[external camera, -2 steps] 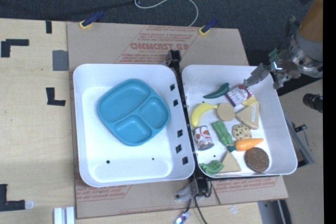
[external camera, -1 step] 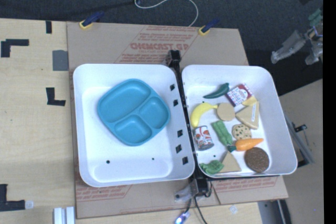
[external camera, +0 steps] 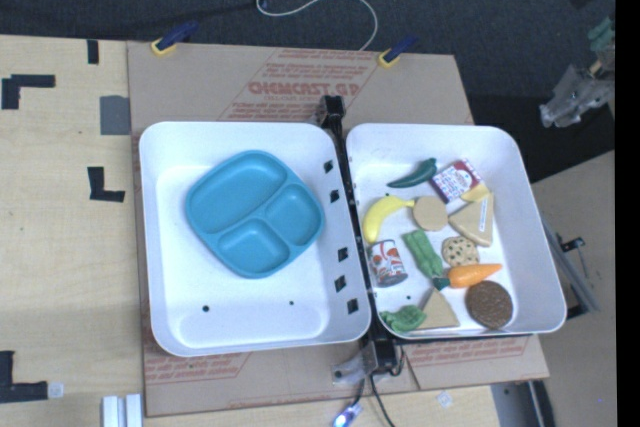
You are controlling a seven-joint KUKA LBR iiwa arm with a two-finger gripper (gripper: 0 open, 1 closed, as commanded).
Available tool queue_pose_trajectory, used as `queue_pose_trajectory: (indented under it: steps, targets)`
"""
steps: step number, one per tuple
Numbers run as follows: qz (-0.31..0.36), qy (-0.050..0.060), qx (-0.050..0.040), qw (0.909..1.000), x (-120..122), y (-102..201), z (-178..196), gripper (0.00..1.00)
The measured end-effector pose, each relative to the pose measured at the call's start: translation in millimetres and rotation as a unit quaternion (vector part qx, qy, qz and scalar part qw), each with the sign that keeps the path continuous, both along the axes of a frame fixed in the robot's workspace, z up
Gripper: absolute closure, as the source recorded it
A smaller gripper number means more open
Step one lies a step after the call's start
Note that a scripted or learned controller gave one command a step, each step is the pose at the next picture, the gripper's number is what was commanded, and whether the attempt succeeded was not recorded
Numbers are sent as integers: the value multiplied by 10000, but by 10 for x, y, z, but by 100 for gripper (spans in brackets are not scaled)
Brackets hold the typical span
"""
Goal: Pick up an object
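Note:
The right white bin [external camera: 520, 175] holds several toy foods. Among them are a yellow banana [external camera: 385, 213], a dark green pepper [external camera: 412, 175], a red-and-white packet [external camera: 452, 181], a small can [external camera: 388, 260], an orange carrot [external camera: 472, 274], a chocolate-chip cookie [external camera: 458, 250] and a brown round patty [external camera: 490, 303]. My gripper [external camera: 574, 99] shows as a grey shape at the far right. It hangs over the dark floor, outside and beyond the right bin's far corner, apart from every object.
The left white bin [external camera: 170, 305] carries a blue divided plate [external camera: 255, 213]. Both bins rest on a cardboard sheet [external camera: 290, 85] on the wooden bench. A white cable [external camera: 300, 7] loops behind the bins. Black clips join the bins along their shared wall.

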State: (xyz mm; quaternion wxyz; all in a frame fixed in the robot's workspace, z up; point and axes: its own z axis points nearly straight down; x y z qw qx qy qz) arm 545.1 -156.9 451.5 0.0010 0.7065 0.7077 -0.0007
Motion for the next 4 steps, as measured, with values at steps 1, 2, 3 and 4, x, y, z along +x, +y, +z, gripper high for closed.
queue_pose_trajectory:
  steps: [1,2,3,4]
  targets:
    - [2,-39,3,10000,-588,85,889,100]
    - [44,-3,17,10000,-610,1028,835,100]
    - [44,6,18,10000,-613,1827,831,100]
    - [71,12,20,10000,-625,3062,824,100]
